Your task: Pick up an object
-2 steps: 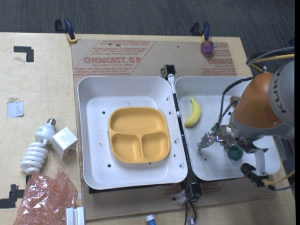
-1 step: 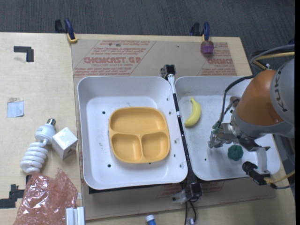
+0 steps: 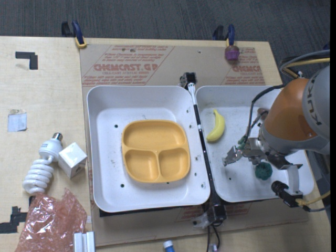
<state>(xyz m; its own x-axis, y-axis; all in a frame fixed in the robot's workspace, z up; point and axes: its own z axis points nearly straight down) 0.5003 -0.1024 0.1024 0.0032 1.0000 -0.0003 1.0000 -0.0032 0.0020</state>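
A: We see the arm (image 3: 294, 114) reaching over the right bin (image 3: 231, 190), its orange band above the wrist, with part of a word in black letters on the grey shell, "KU" as far as we can read it.

B: And the jaws (image 3: 231, 156)? We make out metal fingertips low over the bin floor, but from this slant we cannot tell if they are apart or together.

A: Agreed. The banana (image 3: 216, 126) lies in that same bin, near the divider, apart from the jaws. A small teal object (image 3: 263, 170) sits just beside the wrist, possibly a soft ball.

B: In the left bin (image 3: 105, 193) we have the yellow divided plate (image 3: 156, 150). The brown sheet (image 3: 131, 62) under the bins reads "CHEMCAST" in red print.

A: On the counter (image 3: 42, 104) to the left, a spiral light bulb (image 3: 42, 169) lies touching a white cube (image 3: 72, 159).
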